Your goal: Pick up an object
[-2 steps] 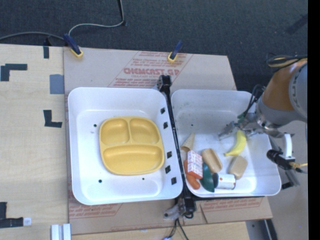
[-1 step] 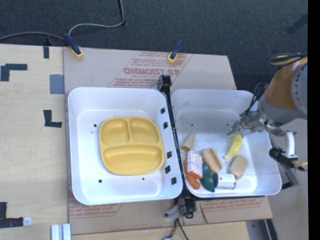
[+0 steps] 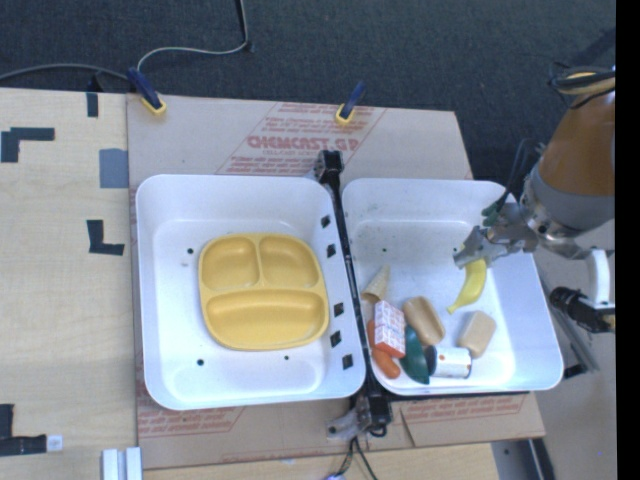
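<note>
The hand point(image 3: 478, 253) hangs over the right bin point(image 3: 520, 368), its tips right at the upper end of the banana point(image 3: 469, 285); I cannot tell whether it grips it. Left of the banana lie a bread roll point(image 3: 424, 319), a carton point(image 3: 389, 327) and a can point(image 3: 452, 364). The left bin point(image 3: 165, 368) holds a yellow divided plate point(image 3: 264, 291).

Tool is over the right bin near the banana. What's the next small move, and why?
Probably lower the tool a little onto the banana. It sits at the banana's upper end in the right bin, and the view shows nothing between its fingers. The banana lies apart from the clutter toward the bin's front.
</note>
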Tool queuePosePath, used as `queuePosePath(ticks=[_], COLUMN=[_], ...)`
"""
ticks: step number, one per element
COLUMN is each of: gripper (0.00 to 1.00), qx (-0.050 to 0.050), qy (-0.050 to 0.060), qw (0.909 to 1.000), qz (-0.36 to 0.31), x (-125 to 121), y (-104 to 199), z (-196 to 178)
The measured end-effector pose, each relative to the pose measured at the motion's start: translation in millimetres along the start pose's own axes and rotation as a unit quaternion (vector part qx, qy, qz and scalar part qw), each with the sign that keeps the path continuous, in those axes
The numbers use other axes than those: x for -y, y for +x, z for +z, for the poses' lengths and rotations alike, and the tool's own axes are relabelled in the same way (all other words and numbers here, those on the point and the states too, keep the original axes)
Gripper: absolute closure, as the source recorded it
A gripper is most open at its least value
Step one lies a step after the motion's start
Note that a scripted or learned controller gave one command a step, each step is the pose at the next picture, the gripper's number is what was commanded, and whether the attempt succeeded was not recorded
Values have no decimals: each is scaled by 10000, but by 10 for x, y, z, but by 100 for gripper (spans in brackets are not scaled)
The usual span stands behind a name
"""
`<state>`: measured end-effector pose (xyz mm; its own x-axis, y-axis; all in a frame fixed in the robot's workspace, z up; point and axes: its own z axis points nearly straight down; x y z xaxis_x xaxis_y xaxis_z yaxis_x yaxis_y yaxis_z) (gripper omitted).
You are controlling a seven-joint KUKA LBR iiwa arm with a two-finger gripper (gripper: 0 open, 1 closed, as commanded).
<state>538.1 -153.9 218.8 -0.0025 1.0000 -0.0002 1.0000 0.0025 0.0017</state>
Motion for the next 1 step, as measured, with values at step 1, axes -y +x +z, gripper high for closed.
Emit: queuePosePath(ticks=[1], gripper=[100], qx=[-6], qy=[14], qw=[10000], qz=[1], x=[503], y=[601], z=[-370])
